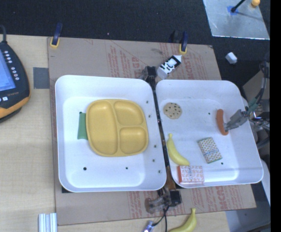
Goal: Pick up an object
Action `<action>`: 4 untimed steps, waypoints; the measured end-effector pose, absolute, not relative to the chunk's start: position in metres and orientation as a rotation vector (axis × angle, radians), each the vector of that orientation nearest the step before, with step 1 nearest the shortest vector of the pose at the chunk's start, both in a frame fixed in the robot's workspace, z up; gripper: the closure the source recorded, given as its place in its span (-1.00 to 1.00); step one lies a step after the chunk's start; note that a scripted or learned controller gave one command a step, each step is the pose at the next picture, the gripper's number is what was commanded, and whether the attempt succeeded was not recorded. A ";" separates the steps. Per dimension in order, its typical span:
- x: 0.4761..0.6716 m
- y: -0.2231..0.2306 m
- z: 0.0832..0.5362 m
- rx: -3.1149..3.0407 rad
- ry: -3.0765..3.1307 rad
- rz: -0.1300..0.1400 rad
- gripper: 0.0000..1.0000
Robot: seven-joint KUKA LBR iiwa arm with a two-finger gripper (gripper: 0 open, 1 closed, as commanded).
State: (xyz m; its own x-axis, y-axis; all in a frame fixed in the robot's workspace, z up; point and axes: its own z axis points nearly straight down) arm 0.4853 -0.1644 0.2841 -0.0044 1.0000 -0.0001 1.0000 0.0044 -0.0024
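Cardboard sheet (130, 62) under two white bins (106, 178), dark floor (106, 6), pendant (2, 81) at left

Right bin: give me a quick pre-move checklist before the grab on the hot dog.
1. Hot dog lies inside the right bin, near its right wall: ok.
2. Gripper is next to the hot dog, at its right side: ok.
3. Hot dog between the jaws: cannot tell.
4. Nothing crowds the hot dog; patterned packet and cookie lie apart from it: ok.
5. Banana sits away by the bin's left wall: ok.
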 end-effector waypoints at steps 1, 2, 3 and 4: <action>0.527 -0.190 0.145 -2.212 -2.224 0.007 -1.00; 0.573 -0.211 0.091 -2.212 -2.228 0.007 -1.00; 0.573 -0.213 0.102 -2.209 -2.230 0.009 1.00; 0.657 -0.150 0.097 -2.214 -2.229 0.001 1.00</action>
